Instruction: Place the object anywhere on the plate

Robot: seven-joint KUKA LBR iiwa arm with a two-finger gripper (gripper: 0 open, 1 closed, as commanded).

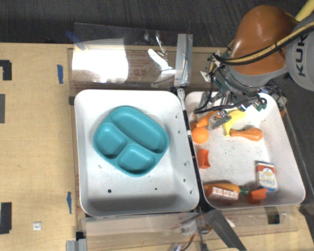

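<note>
The left shallow white bin (pixel 94 192) carries the teal three-compartment plastic plate (pixel 130 140) at frame centre-left, positioned as the drop target. The pincer (pixel 225 116), upper right, sits low over a yellow banana-shaped toy (pixel 235 120), the probable object; pincer state: cannot tell. An orange ball (pixel 200 135) lies just beside, lower left.

2 shallow white bins (pixel 89 192) (pixel 290 156), 1 teal 3-section plastic plate (pixel 130 139), approx 7 small toy food items (pixel 200 135) in rt bin.
</note>
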